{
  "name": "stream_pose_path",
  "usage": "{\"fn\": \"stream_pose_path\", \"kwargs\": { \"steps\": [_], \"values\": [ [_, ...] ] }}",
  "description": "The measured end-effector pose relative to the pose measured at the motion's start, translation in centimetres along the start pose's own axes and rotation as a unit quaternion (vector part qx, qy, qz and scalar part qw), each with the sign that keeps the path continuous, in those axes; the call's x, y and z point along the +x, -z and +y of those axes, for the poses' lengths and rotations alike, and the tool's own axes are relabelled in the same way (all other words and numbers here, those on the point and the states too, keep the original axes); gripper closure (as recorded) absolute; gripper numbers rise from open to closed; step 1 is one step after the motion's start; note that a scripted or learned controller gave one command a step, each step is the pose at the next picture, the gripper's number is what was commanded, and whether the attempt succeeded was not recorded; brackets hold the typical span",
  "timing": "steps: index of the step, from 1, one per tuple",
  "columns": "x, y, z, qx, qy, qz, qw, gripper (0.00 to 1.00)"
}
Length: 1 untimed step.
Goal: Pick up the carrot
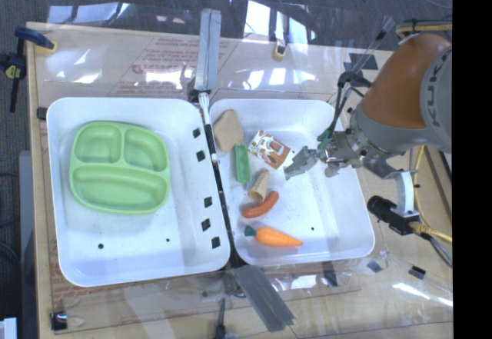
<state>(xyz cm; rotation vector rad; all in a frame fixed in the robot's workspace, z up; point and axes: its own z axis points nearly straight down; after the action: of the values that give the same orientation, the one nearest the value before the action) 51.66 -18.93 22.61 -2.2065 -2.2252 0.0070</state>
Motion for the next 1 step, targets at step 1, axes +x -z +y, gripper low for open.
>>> {"fn": "stream_pose_path", "kwargs": {
  "steps": [1],
  "values": [
    [3.54, -13.80, -3.02, -0.001, -0.036, 0.000, 0.9994, 0.00]
  ]
}}
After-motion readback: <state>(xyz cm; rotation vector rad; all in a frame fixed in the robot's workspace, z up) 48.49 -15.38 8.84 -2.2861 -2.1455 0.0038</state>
